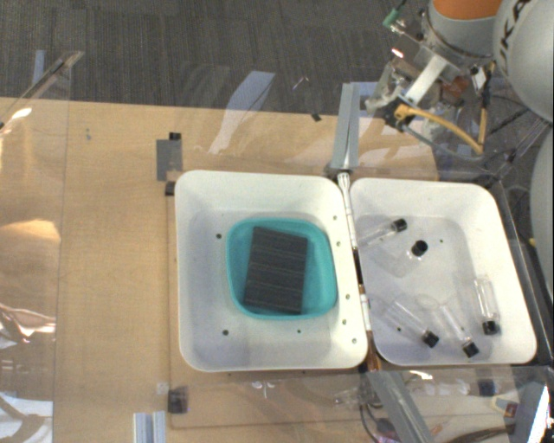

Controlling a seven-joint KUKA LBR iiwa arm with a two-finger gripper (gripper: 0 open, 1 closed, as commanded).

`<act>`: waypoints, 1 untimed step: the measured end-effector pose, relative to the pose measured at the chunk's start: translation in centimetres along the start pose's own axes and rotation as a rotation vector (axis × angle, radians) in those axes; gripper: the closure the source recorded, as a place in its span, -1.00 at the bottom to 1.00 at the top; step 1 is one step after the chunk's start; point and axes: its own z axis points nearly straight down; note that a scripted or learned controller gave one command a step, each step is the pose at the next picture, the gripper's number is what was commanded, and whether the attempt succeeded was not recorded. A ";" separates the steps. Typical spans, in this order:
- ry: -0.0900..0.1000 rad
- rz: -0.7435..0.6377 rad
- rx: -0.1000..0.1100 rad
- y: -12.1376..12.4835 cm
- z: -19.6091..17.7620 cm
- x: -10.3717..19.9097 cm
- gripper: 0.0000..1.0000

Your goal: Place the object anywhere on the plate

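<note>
Two shallow white bins sit side by side on the worktop (104, 260). Left bin (199, 329): one teal plate (322, 285) near its centre, carrying one dark ribbed rectangular object (276, 270) that lies flat on the plate, slightly tilted, wholly within the plate's rim. Right bin (506, 260): several clear vials with black caps (485, 303), one near the rear left corner, one along the right edge, the rest grouped by the front edge; one small black round piece (419, 248) near the middle. End effector (394, 97): raised beyond the rear edge of the right bin, apart from both bins; whether spread or pressed together cannot be told. Grey arm with orange band (463, 9) at the upper right corner.
</note>
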 end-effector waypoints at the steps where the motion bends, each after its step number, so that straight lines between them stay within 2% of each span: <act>1: 0.000 0.099 -0.002 2.2 -5.0 -4.5 -1.00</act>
